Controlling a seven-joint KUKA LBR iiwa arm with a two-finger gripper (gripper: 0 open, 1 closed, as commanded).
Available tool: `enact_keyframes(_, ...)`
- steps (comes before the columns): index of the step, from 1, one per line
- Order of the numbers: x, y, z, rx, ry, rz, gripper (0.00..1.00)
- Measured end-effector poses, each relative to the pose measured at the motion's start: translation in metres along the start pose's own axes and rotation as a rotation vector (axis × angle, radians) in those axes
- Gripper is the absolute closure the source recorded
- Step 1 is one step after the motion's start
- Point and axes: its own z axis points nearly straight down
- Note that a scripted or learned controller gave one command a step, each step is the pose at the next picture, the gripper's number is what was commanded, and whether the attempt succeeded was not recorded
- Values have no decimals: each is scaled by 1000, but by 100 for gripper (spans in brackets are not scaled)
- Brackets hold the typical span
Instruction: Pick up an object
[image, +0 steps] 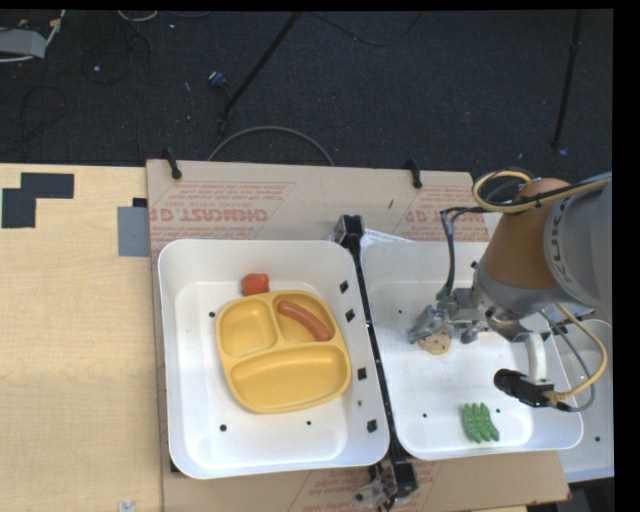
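From my seat, the arm (570, 240) came in from the right side of the camera view, its grey body bulking large near the edge. The orange band (520, 245) above the wrist sat just left of that grey section, tapering downward toward the wrist. Cables looped around the wrist and hung down on the arm's near side. Below the band, the wrist angled down and to the left, ending in the claw (432, 330), which was low over the right bin (500, 440). I could not make out how its fingers stood.
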Motion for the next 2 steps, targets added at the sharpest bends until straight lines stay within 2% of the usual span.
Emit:
enact_keyframes(1,-1,0,-12,0,0,3,100)
enact_keyframes(2,6,2,-57,-7,-1,-3,100)
